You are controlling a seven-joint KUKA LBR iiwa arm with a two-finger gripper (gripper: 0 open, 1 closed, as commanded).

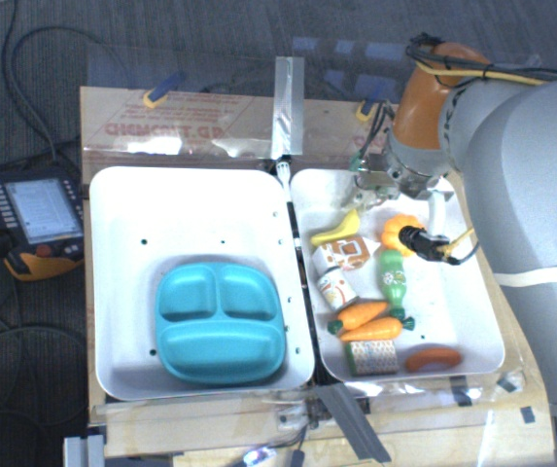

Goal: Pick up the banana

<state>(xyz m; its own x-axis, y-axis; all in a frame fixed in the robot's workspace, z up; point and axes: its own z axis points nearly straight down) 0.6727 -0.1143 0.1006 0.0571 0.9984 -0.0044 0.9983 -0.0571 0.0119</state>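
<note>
Two shallow white plastic bins sit side by side on a pale wooden bench, over a dark grey carpeted floor. The left bin point(122, 212) carries a turquoise plastic divided tray point(222, 321) toward its near side. Far behind the bins lies a sheet of brown cardboard under clear plastic film point(181, 125), with a narrow silver upright strip point(286, 105) rising at the seam between the bins. On the floor to the left rests a black and orange handheld control pendant point(27, 217) with a pale screen, and dark cables loop across the carpet around it.

The right bin point(472, 309) holds the toys. The curved yellow plastic banana point(337, 228) lies in its far left part, close to the dividing wall, its far tip reaching toward the gripper. Just near of the banana are a small white and brown carton point(342, 253) and a small white can point(334, 286). To their right lie an orange round fruit point(396, 232) and a green bottle point(392, 282). Two orange carrots with green tops point(365, 321) lie nearer, then a ridged grey-green block point(371, 357) and a reddish-brown sausage point(433, 360) by the near wall.

The grey arm with its orange band point(424, 100) reaches in from the right. Its metal two-finger gripper point(367, 195) hangs over the far end of the right bin, just beyond the banana's tip; whether the fingers are spread or pressed together cannot be told.
</note>
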